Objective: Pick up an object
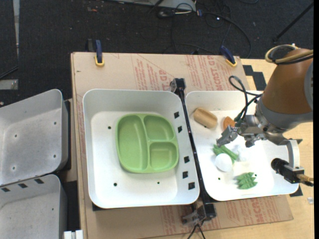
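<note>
The tool (230, 133) hung low inside the right bin (264, 190), reaching in from the arm (289, 91) on its right. Whether it stood wide or narrow could not be told. Directly under its tip lay a green leafy piece (227, 151), touching a white egg-shaped object (223, 162) just below that. A tan bread roll (205, 117) sat up and left of the tool, an orange item (228, 122) just above it, and a green toy (245, 180) lower right. Far left, the left bin (99, 148) held a green divided plate (147, 143).
</note>
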